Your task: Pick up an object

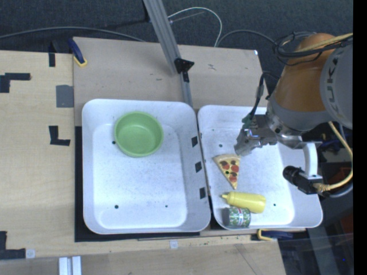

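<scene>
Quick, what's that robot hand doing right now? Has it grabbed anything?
Hand: hovering just above the pizza slice in the right bin; whether it is open or closed cannot be told, and nothing visibly held.

The arm [312,79] enters from the right side of the view. Its grey body carries a wide orange band, which sits at the upper right, and below the band the grey wrist bends down and toward the left. The gripper [243,148] hangs at the end of the wrist and points down and a little to the left. The metal fingers are seen as one blurred shape. A black cable runs along the wrist.
</scene>
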